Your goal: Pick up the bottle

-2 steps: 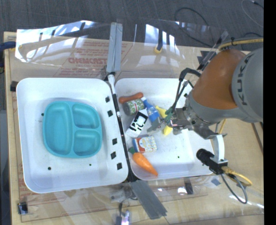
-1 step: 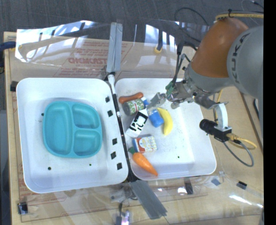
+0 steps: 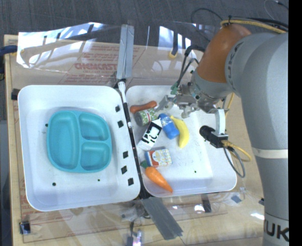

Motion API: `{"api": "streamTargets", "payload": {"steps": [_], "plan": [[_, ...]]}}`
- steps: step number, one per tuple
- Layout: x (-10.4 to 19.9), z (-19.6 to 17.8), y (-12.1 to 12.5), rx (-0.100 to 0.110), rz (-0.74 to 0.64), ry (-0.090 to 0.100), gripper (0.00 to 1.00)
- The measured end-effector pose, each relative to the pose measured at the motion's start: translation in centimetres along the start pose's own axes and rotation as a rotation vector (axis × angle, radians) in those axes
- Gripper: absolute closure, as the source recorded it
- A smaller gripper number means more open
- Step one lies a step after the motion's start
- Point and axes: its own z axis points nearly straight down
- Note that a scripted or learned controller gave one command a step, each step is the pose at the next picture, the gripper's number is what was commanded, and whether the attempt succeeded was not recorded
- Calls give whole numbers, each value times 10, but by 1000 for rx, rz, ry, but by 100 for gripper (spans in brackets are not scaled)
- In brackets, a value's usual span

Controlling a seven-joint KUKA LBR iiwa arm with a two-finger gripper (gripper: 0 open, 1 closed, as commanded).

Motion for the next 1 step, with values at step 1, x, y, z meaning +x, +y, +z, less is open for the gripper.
{"api": "streamTargets", "payload": {"steps": [1], "plan": [[-7, 40, 23, -25, -135, -2, 0]]}}
